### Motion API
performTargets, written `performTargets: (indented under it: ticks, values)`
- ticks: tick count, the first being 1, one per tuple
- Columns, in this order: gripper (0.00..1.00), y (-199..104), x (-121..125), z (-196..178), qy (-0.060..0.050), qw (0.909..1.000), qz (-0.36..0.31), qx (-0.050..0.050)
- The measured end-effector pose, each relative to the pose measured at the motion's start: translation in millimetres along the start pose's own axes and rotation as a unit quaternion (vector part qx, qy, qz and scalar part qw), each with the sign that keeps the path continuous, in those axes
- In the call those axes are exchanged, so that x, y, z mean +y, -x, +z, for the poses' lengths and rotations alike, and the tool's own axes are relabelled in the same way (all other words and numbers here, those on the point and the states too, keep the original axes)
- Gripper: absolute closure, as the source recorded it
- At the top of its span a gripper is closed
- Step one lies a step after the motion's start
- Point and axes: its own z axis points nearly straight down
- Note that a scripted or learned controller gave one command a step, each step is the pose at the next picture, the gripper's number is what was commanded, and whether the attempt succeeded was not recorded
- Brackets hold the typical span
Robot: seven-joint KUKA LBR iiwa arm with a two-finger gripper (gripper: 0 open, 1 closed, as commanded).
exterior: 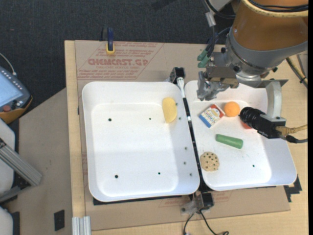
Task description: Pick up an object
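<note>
No object sits between my fingers; the nearest, a small red, white and blue packet (pixel 211 115), lies in the right bin (pixel 274 173) just at five o'clock of my claw (pixel 207 89). An orange ball (pixel 232 108) sits at its three o'clock, a green cylinder (pixel 229 140) and a cookie (pixel 210 161) toward six. A yellow banana-like piece (pixel 169 109) rests in the left bin (pixel 98 94). Whether my claw is apart or together, I cannot tell.

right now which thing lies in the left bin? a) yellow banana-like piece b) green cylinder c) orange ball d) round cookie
a: the yellow banana-like piece lies alone by the right wall of the left bin, while the green cylinder, orange ball and cookie all lie in the right bin.
</note>
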Motion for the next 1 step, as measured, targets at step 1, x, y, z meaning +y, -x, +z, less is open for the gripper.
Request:
performTargets:
  ticks: [1]
  values:
    - [1.00,-17.7,-18.8,-12.0,-0.005,1.0000,0.002,-0.001]
